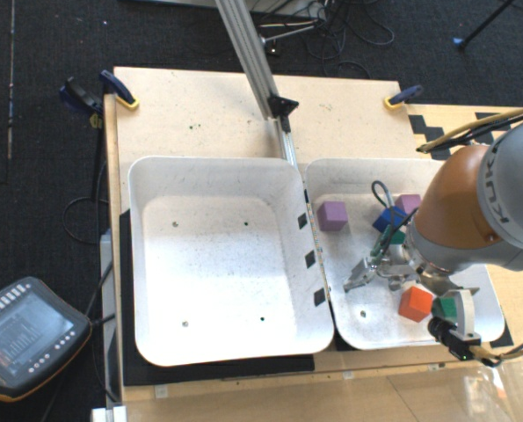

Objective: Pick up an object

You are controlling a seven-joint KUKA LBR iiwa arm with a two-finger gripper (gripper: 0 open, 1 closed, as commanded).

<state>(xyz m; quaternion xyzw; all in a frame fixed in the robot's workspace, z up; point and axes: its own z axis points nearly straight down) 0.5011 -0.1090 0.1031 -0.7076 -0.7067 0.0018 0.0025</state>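
Observation:
My gripper (366,272) hangs low over the middle of the right bin (366,331), its metal tip pointing left toward the bin floor. A purple cube (332,215) lies up and to the left of it. A blue object (387,219) and a pink block (409,204) sit just above it, partly hidden by the wrist. An orange cube (416,304) and a green block (446,306) lie to its lower right, beside the arm. Nothing is seen held in the gripper.
The left bin (217,262) stands beside the right one, with a shared wall between them. A slanted metal pole (248,42) rises behind the bins. The big grey and orange arm (472,214) covers the right bin's right side. A teach pendant (24,337) lies at the lower left.

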